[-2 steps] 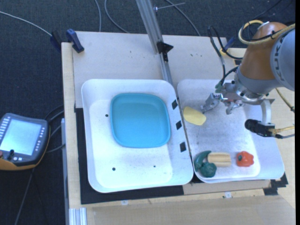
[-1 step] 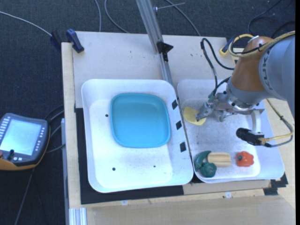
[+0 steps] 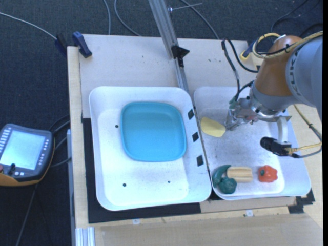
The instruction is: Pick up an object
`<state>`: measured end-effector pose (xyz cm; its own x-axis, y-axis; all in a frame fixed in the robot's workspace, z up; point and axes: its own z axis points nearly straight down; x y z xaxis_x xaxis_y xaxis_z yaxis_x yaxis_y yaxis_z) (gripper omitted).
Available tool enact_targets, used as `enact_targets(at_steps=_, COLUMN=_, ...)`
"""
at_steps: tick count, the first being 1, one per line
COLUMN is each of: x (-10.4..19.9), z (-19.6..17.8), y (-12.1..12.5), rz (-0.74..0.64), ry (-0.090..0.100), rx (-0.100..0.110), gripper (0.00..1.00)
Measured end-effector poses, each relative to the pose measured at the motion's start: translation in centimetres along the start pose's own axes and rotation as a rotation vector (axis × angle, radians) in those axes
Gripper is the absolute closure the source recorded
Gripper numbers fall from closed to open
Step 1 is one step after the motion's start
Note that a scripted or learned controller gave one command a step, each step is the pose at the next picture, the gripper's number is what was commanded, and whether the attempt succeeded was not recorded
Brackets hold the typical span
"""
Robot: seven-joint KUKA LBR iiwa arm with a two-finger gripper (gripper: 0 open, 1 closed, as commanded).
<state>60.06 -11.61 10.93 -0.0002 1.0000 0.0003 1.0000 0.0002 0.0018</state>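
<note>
Right bin (image 3: 297, 181): yellow piece (image 3: 212, 127) beside gripper (image 3: 231, 123).

Looks like a robotics lab or test cell, definitely not anybody's home. The bench (image 3: 138, 60) is a plain pale board sitting on dark carpet (image 3: 36, 70), with loose black cables (image 3: 110, 6) snaking all over the floor. A control handset with a lit screen (image 3: 23, 151) sits off to the left of the bench, the kind used to drive an industrial arm. A bare aluminium rail (image 3: 165, 22) runs up from between the two white bins (image 3: 102, 188), and a blue clamp (image 3: 82, 43) grips the bench's back corner. The grey and orange robot arm (image 3: 287, 70) has wires looped around it. The toy food (image 3: 241, 174) in the right bin looks like test props.
</note>
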Motion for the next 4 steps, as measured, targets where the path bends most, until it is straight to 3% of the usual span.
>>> enact_targets(at_steps=3, x=-0.3, z=-13.7, y=0.5, rz=0.000, ry=-0.001, rx=-0.003, gripper=1.00)
enact_targets(at_steps=4, x=5.1, z=-13.1, y=0.7, rz=-0.004, ry=0.001, rx=0.001, gripper=1.00)
